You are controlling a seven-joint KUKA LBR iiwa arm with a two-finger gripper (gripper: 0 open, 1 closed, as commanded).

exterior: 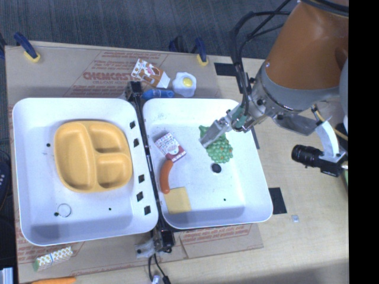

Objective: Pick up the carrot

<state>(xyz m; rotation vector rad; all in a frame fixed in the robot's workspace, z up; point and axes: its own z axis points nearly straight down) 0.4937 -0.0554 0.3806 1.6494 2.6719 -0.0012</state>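
The gripper (pixel 212 135) hovers above the green grapes (pixel 219 149), its opening impossible to tell, well apart from the carrot (pixel 166 176); descending here risks grabbing grapes.

Orange carrot (pixel 166 176), yellow tray (pixel 93 155)

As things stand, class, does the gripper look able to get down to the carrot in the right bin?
Probably yes. The carrot lies uncovered on the bin floor; the small carton and yellow block sit by its ends, its long sides free. The gripper hovers over the green grapes.
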